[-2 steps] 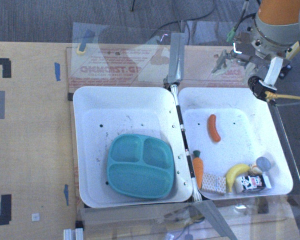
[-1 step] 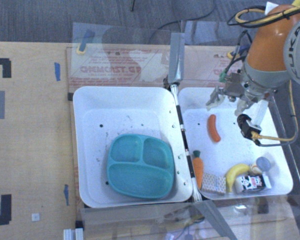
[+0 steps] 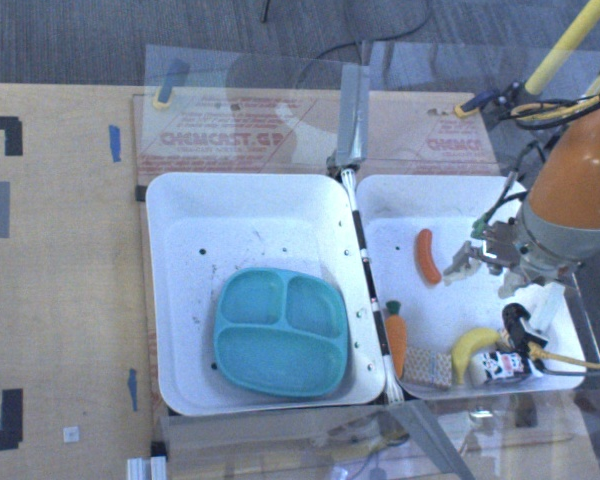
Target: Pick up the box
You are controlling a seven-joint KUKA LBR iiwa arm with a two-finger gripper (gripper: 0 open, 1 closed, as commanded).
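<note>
So the grey metal two-finger gripper (image 3: 487, 265) hangs over the right shallow white plastic bin (image 3: 385, 200), its fingers spread apart with nothing between them. The small flat cardboard box with a speckled tan face (image 3: 429, 367) lies at that bin's near edge, well apart from the gripper. Just left of the box is a stubby orange toy carrot with a green top (image 3: 396, 336); to its right, a curved yellow banana (image 3: 472, 349). A smooth orange-red sausage (image 3: 428, 256) lies farther back. The left white bin (image 3: 170, 298) holds a glossy teal three-compartment tray with rounded corners (image 3: 280, 332).
</note>
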